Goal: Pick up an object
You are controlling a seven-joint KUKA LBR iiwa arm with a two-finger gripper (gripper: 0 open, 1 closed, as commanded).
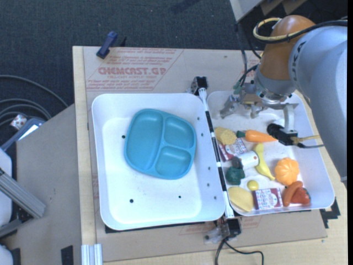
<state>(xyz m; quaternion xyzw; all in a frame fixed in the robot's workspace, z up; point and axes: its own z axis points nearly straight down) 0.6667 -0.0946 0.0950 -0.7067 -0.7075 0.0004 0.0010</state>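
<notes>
While the hand (243, 105) hovers at the right bin's (325, 192) far rim, fingers spread, toys (259, 170) crowd nearer.

The hand (242, 105) hangs over the far end of the right bin (320, 195), near a toy carrot (259, 136). Toward the bin's near end lie a banana (263, 164), a small orange pumpkin (287, 170) and a red carton (268, 198). The left bin (110, 175) holds a blue divided plate (160, 143).

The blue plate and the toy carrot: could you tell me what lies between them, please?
In the camera view, the adjoining bin walls run between the blue plate and the toy carrot, with a yellow toy just past them.
</notes>
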